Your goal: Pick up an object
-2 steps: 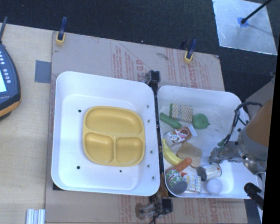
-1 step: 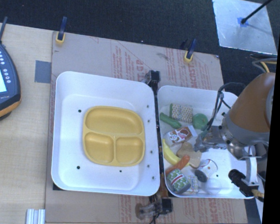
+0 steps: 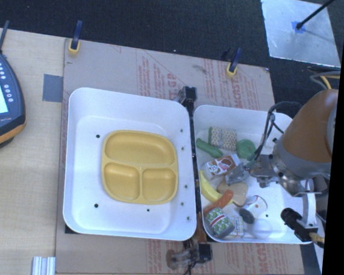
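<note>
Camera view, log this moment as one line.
arm: over right bin | gripper: low among the toys | banana: lying in right bin | yellow tray: left bin

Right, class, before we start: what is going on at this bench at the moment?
A grey and orange robot arm reaches in from the right over the right bin, which holds a jumble of small things, among them a banana and a green can. Its gripper is down among them; whether it holds anything cannot be told. The left bin holds a yellow divided tray.
</note>
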You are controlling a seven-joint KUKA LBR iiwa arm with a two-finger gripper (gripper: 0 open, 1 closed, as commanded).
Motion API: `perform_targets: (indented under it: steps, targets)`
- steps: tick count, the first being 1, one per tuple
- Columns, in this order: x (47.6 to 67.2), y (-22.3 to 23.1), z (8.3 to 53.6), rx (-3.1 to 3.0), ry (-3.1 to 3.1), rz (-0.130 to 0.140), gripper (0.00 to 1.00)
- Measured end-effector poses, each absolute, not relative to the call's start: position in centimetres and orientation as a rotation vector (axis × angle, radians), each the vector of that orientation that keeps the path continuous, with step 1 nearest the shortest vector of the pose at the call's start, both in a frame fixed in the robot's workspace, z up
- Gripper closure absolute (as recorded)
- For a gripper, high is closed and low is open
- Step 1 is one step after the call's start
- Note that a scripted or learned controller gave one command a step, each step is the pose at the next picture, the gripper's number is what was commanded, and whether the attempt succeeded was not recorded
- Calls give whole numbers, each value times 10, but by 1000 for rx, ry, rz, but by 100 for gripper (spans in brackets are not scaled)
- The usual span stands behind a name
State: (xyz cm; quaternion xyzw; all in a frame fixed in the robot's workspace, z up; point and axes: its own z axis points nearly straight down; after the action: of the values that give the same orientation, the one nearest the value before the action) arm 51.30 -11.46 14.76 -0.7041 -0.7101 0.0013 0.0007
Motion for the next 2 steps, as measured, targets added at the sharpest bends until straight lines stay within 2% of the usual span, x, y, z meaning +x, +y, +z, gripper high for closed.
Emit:
perform_targets:
  steps: [1,2]
  targets:
    - [532,-101,93,-2213,-2230,4,0]
    - [505,-112,93,-2214,-2231,3,0]
